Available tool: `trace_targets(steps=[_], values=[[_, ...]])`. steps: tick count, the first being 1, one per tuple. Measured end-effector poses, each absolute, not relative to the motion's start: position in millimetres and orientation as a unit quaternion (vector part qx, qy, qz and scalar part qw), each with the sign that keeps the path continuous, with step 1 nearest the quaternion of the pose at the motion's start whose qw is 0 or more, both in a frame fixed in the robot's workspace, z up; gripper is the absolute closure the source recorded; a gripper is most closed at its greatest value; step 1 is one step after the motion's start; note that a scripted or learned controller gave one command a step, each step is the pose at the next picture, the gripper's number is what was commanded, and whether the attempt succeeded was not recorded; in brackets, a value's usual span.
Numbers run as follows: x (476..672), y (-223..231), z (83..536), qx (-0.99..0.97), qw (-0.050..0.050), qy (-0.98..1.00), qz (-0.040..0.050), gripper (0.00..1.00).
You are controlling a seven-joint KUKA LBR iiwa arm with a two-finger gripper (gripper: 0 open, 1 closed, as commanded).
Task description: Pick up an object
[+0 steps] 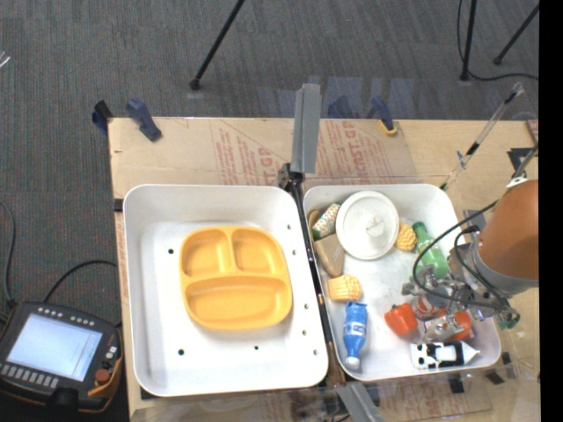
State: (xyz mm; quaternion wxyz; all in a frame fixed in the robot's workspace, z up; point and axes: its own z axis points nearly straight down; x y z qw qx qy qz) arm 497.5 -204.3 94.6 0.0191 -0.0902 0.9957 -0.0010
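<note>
Nearest, a black-and-white cow-patterned carton (444, 354) is seen at the front rim of the right bin (440, 199), well in front of the white round dish (368, 225). A blue bottle (354, 332) and an orange toy (400, 319) are laid in front of that dish. The gripper (447, 310) is hung low over clutter front-right of the dish; whether it is spread or pressed together cannot be told. A corn cob (345, 287) is placed just before the dish, a yellow divided plate (236, 277) well to its left.

Dark grey ribbed carpet floor (106, 33) lying beneath thin black tripod legs (222, 35), bordering a printed brown cardboard-topped bench (211, 152).
</note>
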Motion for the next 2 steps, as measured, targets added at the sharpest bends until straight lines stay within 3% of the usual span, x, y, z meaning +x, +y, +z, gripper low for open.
trace_targets(steps=[1,2], values=[[598.2,-200.5,84.4,-0.227,0.000,0.974,0.0026,0.00],[598.5,-201.6,91.8,-0.222,0.001,0.975,0.0047,1.00]])
